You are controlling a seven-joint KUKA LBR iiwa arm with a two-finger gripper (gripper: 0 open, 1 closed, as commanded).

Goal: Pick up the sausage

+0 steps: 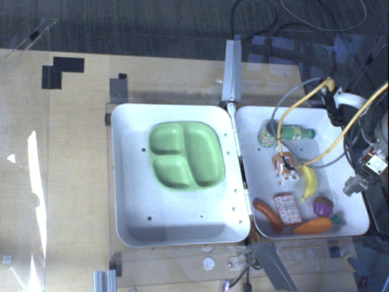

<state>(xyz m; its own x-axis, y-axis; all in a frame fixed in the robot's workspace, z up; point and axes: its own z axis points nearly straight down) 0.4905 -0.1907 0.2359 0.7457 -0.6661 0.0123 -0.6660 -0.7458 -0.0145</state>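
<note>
Bench (61,181); arm (371,157) beside right bin (358,215).

Arm (372,140) at the view's three o'clock edge, largely cropped; gripper (355,186) apparently angled toward seven o'clock

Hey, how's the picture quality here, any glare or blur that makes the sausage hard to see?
Camera view: soft overall, small items slightly blurred. The sausage still reads clearly, reddish against the right bin. White glare streaks lie on the bench at far left, away from the food. The left bin has a soft shadow along its near wall.
</note>
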